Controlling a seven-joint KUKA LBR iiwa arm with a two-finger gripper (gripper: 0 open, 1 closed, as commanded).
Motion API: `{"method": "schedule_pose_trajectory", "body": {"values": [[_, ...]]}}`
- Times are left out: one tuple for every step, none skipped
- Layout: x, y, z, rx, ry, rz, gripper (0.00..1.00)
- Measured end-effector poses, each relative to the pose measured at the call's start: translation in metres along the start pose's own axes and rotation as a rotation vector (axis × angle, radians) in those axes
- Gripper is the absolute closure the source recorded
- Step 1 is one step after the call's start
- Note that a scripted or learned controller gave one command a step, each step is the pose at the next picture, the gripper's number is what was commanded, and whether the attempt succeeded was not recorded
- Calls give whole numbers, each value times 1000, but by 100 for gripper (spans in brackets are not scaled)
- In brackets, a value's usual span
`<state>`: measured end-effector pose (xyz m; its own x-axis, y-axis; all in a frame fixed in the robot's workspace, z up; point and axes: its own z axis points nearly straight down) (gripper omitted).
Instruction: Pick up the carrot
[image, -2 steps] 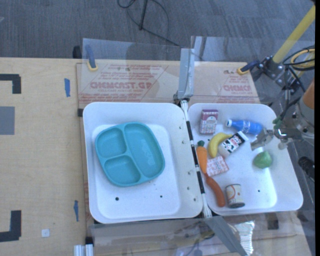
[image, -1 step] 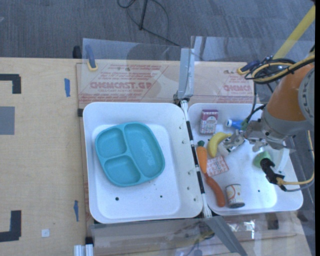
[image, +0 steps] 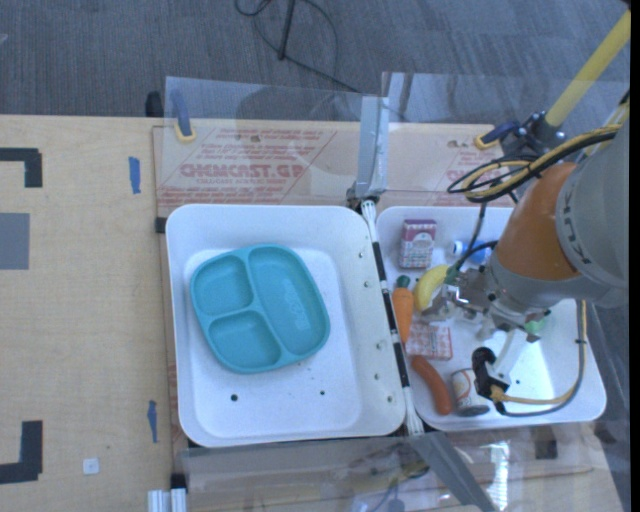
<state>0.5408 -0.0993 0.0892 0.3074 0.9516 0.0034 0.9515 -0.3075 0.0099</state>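
- While I watch from the overhead camera, the carrot (image: 402, 310) lies in the right bin (image: 548, 388), tight along its left wall, with the green top pointing to the far side.
- The banana (image: 431, 286) sits just beside the carrot's top, and a flat printed packet (image: 432, 342) lies near its lower end. I judge that this crowding leaves little free room around it.
- The gripper (image: 462, 296) hangs over the middle of that bin, close to the banana and a little right of the carrot. I cannot tell from here whether it is open or closed, and I see nothing held in it.
- My reading is that the arm (image: 540, 240) is lined up for a descent but must shift towards the wall to meet the carrot instead of the banana.
- A small carton (image: 418, 243) stands at the far end, and a sausage (image: 432, 385) and a can (image: 465, 391) lie at the near end.
- The left bin (image: 200, 405) holds a teal divided plate (image: 260, 308), well apart from the work.
- Both bins rest on a pale wooden bench (image: 80, 300) marked with blue and black tape. A clear sheet (image: 250, 160) lies behind them, and grey carpet (image: 100, 50) runs beyond.
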Motion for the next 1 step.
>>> {"method": "schedule_pose_trajectory", "body": {"values": [[-3,1,-10,-2,-4,5,100]]}}
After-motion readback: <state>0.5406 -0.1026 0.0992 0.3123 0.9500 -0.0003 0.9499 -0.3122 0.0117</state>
